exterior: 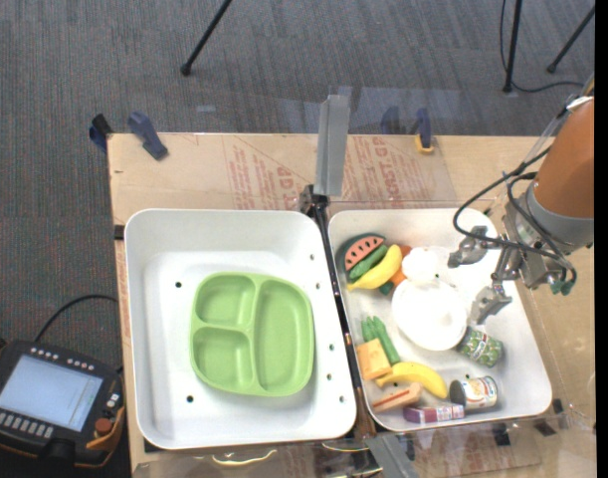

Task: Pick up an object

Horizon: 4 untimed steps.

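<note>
My gripper [477, 280] hangs over the right side of the right bin [535, 358], open, one fingertip [466, 256] toward the back and the other nearer the front. Nothing sits between the fingers. Just left of it and below lie a white plate [429, 316] and a smaller white round piece [426, 265]. A green can [480, 347] lies right beneath the near finger. Farther left are a watermelon slice [363, 252] and a yellow banana [379, 269].
The right bin also holds green beans [382, 339], an orange block [373, 360], a second banana [414, 374], a small jar [476, 391] and a purple tube [432, 414]. A green divided plate [254, 334] lies in the left bin [144, 267].
</note>
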Each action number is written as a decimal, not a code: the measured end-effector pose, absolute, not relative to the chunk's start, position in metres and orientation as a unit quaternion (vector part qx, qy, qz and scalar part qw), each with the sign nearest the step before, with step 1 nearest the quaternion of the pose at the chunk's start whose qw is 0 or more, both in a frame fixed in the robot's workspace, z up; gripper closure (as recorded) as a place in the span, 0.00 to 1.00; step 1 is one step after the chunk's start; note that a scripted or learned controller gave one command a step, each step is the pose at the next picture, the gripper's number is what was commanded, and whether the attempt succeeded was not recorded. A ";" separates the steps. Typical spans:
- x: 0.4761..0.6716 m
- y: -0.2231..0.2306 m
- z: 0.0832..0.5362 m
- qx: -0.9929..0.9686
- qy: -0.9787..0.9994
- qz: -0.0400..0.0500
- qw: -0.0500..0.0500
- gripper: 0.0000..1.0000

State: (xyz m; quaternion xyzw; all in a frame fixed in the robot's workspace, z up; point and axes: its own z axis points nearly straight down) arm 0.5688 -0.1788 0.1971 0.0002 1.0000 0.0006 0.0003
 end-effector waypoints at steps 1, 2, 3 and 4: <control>0.552 -0.117 0.085 -0.028 1.000 0.002 -0.002 0.00; 0.644 -0.112 0.086 -0.045 0.999 0.001 -0.001 0.00; 0.584 -0.108 0.088 0.009 1.000 0.001 0.000 0.00; 0.586 -0.105 0.098 0.006 1.000 0.001 0.001 1.00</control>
